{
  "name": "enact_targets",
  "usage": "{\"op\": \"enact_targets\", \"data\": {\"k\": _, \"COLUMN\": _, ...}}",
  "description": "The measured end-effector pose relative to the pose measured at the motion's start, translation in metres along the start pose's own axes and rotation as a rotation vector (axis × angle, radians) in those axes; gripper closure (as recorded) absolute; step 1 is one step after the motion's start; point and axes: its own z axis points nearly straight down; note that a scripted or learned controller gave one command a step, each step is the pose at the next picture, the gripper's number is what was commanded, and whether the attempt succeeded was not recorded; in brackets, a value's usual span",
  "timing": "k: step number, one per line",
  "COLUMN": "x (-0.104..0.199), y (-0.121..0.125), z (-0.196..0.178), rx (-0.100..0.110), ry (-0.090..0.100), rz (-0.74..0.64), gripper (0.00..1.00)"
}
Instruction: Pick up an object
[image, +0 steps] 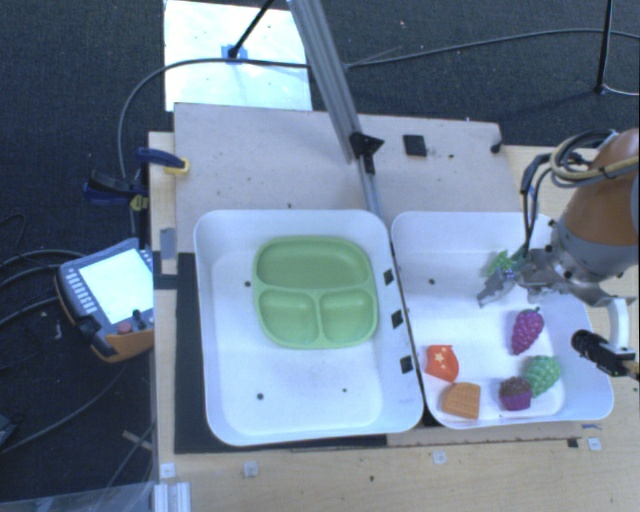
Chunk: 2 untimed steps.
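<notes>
A: How's the room in the right bin (440, 235) for you?

B: Back half's bare, so you've got open floor btwn the back rim and the toys. Everything's bunched at the front-right corner: red piece (442, 361) and orange block (461, 400) near the front rim, small purple toy (515, 393) touching the green grapes (542, 374) by the right wall, purple grapes (526, 330) just behind them.

A: And the left bin (225, 330)?

B: Green divided plate (315, 291) sits mid-back; front strip's free.

A: Arm pose?

B: Arm (602, 225) comes in over the right rim, wrist tilted down-left. Claw (503, 280) hangs over the bin's right-center, just behind the purple grapes, a green bit beside it. Can't tell if it's open or closed, nor if you're holding anything.
</notes>
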Motion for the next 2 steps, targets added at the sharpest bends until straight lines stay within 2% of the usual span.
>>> {"op": "enact_targets", "data": {"k": 1, "x": 0.007, "y": 0.003, "z": 0.045, "rx": 0.001, "ry": 0.000, "rz": 0.000, "gripper": 0.00}}
{"op": "enact_targets", "data": {"k": 2, "x": 0.006, "y": 0.005, "z": 0.069, "rx": -0.005, "ry": -0.001, "rz": 0.004, "gripper": 0.00}}
